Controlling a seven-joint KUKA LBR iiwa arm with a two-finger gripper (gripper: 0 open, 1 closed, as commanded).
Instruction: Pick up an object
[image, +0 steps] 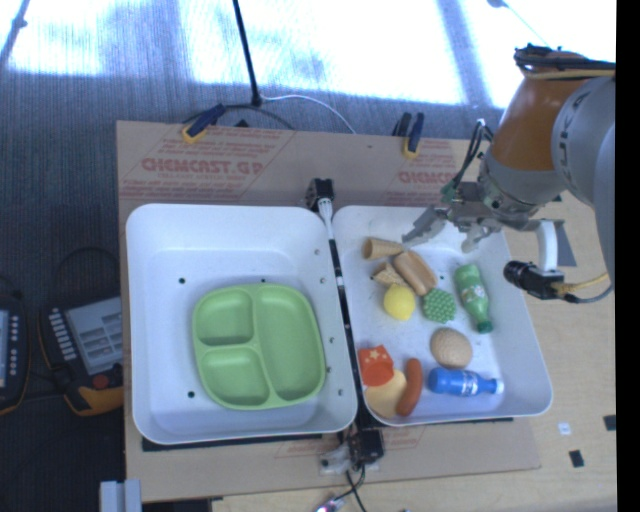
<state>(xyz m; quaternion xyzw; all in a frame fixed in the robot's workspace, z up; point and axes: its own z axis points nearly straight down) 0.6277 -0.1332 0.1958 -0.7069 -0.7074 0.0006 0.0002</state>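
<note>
Desk (200, 150) is carrying two white bins. Left bin (160, 250) is holding a green divided tray (258, 345). Right bin (520, 340) is holding mixed toy foods: green bottle (473, 296), blue bottle (463, 383), yellow lemon (399, 302). Gripper (447, 228) is hovering over that bin's far edge, fingers spread open, gripping nothing.

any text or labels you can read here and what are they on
"CHEMCAST GP" – red print on the brown board under the bins, left of centre.
Same red print repeats on the board near the yellow clamp, partly cut off by the arm; unreadable in full.
Green bottle and blue bottle labels: too small to read.
Keypad device at left: markings blurred.
</note>
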